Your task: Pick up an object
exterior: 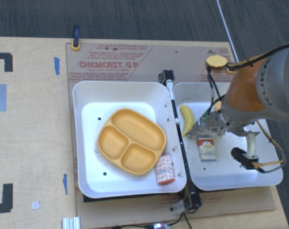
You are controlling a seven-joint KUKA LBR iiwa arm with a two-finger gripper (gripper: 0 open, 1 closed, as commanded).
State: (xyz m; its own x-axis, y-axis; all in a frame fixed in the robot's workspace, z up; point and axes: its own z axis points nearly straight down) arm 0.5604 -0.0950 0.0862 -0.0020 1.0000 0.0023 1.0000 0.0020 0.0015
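Observation:
In the right bin a yellow banana lies near the left wall. Just right of it and a little nearer lies a small white, red and orange carton. My gripper hangs low over the bin, between the banana and the carton, right above the carton's far end. Nothing shows as held by it. In the left bin a yellow three-compartment plate lies flat, and a small red and white packet rests by the plate's near right edge.
The grey arm with its orange band covers the right bin's far right part. A black fitting with a cable hangs over that bin's near right. A black divider bar runs between the bins. A yellow disc sits behind them.

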